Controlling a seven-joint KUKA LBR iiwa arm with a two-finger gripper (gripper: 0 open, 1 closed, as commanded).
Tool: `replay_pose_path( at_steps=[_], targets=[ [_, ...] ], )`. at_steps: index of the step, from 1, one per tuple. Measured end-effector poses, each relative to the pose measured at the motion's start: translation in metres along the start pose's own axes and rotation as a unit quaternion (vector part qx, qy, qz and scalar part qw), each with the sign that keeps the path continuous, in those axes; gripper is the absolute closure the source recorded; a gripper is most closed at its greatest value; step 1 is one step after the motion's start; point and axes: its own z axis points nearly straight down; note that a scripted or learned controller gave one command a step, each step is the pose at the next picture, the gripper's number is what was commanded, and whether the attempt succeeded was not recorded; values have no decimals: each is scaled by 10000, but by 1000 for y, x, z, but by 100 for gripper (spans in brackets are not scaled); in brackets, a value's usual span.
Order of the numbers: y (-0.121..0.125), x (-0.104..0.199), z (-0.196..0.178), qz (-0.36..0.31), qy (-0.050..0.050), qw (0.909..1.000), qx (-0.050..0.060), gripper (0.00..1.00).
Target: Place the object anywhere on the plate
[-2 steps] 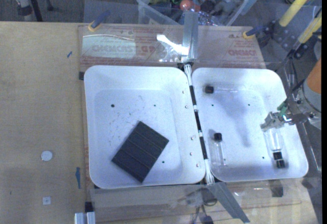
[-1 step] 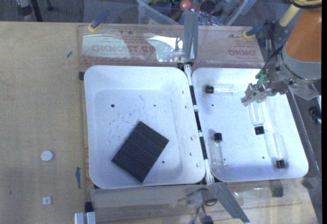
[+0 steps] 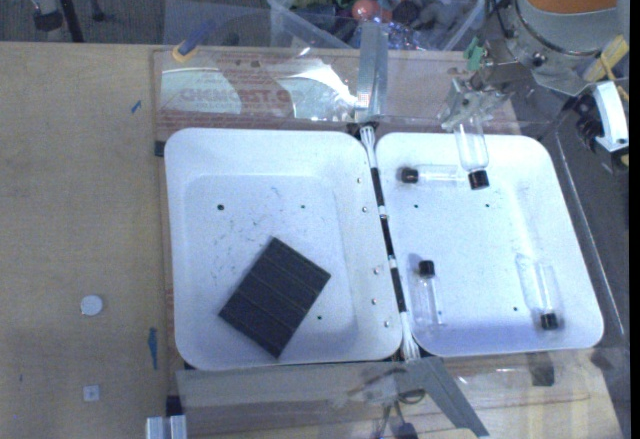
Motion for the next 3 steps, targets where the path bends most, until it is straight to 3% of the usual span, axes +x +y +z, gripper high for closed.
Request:
replay_pose_path(
  at_steps=[1, 3],
  targets=[
    [61, 42, 49, -1675, -1, 9859, -15, 100],
    [76, 202, 159, -3202, 17, 9473, 9, 100]
  ],
)
